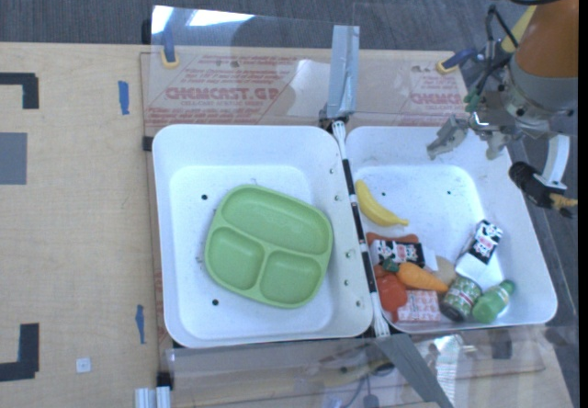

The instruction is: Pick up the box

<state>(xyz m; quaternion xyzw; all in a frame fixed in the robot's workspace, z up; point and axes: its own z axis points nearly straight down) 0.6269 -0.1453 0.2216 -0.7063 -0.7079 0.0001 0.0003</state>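
Observation:
A flat red and white box [407,291] with a black-and-white cow print at its top lies in the front left part of the right bin [418,184]. An orange carrot [421,277] rests across it. My gripper [470,143] hangs over the back right part of that bin, well behind the box and apart from it. It is open, its two fingers [444,143] spread wide with nothing between them.
A yellow banana [377,205] lies behind the box. A small cow-print carton [483,243], a green bottle [494,300] and a dark jar [460,297] sit at the bin's front right. The left bin [184,158] holds a green divided plate [267,245].

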